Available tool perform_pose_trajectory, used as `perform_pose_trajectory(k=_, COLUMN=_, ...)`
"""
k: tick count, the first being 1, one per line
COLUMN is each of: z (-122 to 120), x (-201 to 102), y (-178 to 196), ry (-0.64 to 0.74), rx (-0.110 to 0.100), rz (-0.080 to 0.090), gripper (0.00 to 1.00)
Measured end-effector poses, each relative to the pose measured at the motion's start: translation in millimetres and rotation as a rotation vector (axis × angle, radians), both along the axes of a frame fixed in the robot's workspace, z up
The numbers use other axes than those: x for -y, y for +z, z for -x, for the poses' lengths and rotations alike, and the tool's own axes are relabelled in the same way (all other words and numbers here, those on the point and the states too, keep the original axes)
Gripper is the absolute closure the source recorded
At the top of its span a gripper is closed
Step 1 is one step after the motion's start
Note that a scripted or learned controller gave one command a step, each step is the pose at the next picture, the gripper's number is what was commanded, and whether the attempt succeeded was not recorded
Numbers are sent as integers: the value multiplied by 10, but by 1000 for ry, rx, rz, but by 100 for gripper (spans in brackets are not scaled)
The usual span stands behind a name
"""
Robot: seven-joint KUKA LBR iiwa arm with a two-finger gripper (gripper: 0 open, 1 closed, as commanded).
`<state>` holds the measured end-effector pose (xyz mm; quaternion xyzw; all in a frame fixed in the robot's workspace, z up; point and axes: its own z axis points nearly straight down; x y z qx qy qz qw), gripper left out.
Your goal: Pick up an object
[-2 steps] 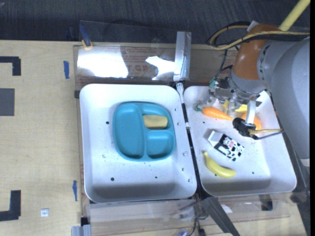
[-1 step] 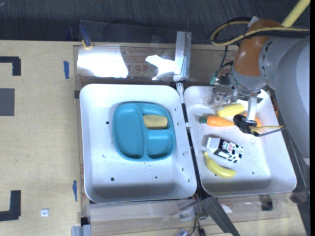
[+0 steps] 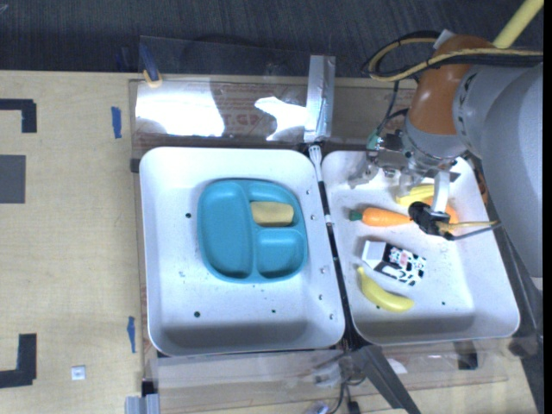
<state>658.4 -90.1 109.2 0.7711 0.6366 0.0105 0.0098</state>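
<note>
Beside the hand (image 3: pixel 431 198), a carrot (image 3: pixel 385 217), banana (image 3: pixel 385 292) and card (image 3: pixel 394 262) crowd the right bin (image 3: pixel 492 309).

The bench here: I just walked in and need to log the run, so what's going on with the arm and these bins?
The grey arm reaches in from the right, its gripper low over the right bin, near the carrot. A banana and a black-and-white spotted toy lie nearer the front of that bin. The left bin holds a blue divided plate with a yellow piece in one compartment. Nothing is visibly lifted yet.
</note>
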Motion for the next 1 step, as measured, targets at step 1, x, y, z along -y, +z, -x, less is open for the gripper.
perform_pose_trajectory(k=1, z=736, x=160, y=-225, ry=-135, rx=-25, rz=-4, gripper=0)
